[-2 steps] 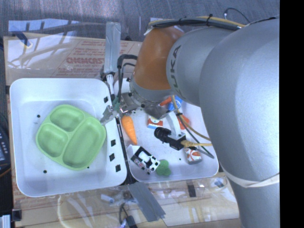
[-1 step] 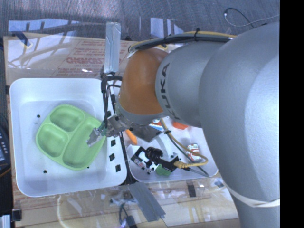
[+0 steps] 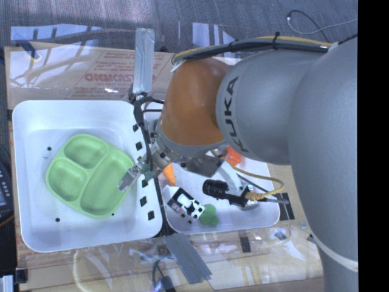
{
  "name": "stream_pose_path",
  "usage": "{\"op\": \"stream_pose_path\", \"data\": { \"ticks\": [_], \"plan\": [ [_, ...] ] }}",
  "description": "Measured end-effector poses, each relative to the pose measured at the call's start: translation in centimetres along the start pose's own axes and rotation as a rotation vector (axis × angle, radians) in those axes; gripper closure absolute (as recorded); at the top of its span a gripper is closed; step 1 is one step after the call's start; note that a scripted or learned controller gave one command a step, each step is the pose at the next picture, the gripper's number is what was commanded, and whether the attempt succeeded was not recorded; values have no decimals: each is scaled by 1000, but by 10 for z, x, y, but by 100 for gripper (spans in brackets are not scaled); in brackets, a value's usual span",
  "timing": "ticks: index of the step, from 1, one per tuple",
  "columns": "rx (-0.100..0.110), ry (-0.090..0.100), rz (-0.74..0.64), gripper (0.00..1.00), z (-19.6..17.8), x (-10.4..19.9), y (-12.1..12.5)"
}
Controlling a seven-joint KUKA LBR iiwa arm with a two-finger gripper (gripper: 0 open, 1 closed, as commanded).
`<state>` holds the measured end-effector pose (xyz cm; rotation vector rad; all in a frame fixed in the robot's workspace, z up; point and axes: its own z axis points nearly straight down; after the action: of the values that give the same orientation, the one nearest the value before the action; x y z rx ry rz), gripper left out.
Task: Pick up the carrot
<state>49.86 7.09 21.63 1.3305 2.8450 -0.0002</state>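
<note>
The carrot shows as one short orange piece in the right bin, just beside the wall that it shares with the left bin, half tucked under my wrist. A second orange bit peeks out further right beneath my arm; I cannot tell what it is. Near the carrot lie one white-and-black block and one small green lump, touching each other. My gripper is across the wall, over the right edge of the single green plate in the left bin, whose three hollows hold nothing. Wide or narrow, I cannot tell.
</note>
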Motion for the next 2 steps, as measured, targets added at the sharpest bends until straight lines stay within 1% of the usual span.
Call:
{"op": "stream_pose_path", "data": {
  "ticks": [1,2],
  "plan": [
    [2,1,-191,0,16,-64,4],
    [0,-1,-635,0,25,-126,10]
  ]
}}
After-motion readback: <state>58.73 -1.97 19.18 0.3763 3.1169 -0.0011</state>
